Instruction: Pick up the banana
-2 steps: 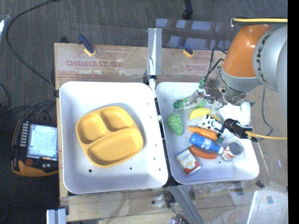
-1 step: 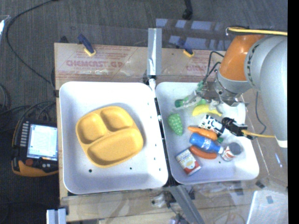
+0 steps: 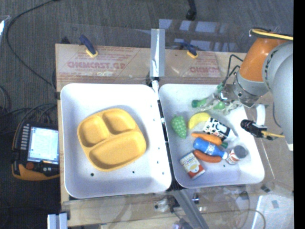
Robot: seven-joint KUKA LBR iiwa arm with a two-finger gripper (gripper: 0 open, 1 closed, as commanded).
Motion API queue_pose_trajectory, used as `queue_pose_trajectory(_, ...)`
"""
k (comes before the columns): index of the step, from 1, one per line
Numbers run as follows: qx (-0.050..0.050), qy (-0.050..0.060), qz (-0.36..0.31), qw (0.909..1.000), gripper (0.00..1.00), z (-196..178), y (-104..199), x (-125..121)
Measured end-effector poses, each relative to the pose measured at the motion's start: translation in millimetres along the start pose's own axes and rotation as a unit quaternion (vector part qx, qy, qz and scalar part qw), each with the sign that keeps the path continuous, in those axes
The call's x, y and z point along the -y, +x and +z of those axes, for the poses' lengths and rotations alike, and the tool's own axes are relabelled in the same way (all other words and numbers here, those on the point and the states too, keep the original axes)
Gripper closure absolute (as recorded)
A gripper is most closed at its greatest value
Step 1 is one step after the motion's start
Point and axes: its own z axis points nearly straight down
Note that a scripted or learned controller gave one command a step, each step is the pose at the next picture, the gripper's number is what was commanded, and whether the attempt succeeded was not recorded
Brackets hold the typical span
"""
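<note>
In the right bin [image 3: 257, 173], the banana [image 3: 198, 120] lies just behind the black-and-white box [image 3: 217, 127], beside the green grapes [image 3: 179, 126]. Farther back, the gripper [image 3: 224, 99] hangs near the banana; its opening I cannot tell.

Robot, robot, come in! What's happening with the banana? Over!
Gripper over right bin's back edge, near green bottle. Banana lying free, not gripped. Crowded by black-and-white box and green grapes.
</note>
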Motion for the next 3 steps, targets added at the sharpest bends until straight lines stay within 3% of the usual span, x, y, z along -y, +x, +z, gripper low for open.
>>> queue_pose_trajectory(1,0.005,0.003,-0.029,0.9996,0.0,2.5,92.1,1.9)
queue_pose_trajectory(2,0.006,-0.002,-0.063,0.998,0.0,1.7,62.1,64.8)
queue_pose_trajectory(3,0.007,-0.005,-0.058,0.9983,0.0,1.0,69.5,101.4)
